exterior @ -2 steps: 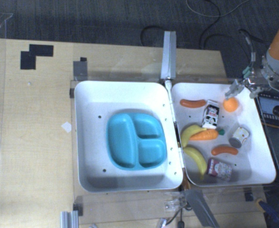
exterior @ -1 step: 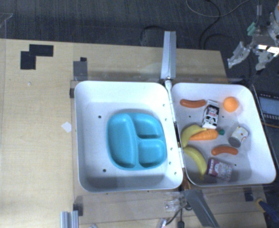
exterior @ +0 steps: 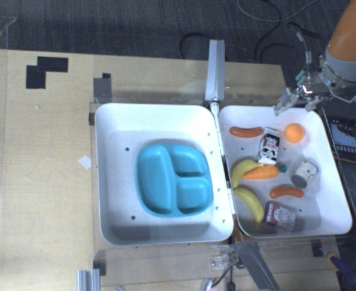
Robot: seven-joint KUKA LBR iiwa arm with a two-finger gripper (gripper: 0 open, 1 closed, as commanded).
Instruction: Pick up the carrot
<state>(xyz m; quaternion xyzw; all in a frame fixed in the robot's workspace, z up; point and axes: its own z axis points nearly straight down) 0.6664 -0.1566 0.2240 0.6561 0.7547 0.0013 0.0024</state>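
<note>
While the arm hangs at the 2 o'clock corner of the scene, this is how things lie, biggest first:

Counter point(exterior: 45, 162): pale wood, carrying two shallow white bins side by side.

Left bin point(exterior: 114, 132): holds a blue divided tray point(exterior: 174, 179) at its middle.

Right bin point(exterior: 329, 180): holds all the small things, set close together.

Arm point(exterior: 350, 32): grey with an orange band, over the bin's 1 o'clock corner.

End effector point(exterior: 299, 99): above the top rim of the right bin, well apart from the carrot; I cannot tell from where I stand whether it is apart or together, and I see nothing in it.

Bananas: one point(exterior: 243, 170) at the bin's 9 o'clock side, another point(exterior: 250, 202) at 7 o'clock.

Carrot point(exterior: 260, 173): lying flat near the bin's centre, thick end toward 3 o'clock, resting against the upper banana, just below a small black-and-white carton point(exterior: 269, 148).

Sausages: one point(exterior: 246, 132) at 11 o'clock, one point(exterior: 286, 192) at 5 o'clock of the carrot.

Dark red packet point(exterior: 281, 216): at 6 o'clock in the bin.

Small grey can point(exterior: 304, 173): at 3 o'clock of the carrot.

Orange ball point(exterior: 294, 133): at 1 o'clock.
</note>
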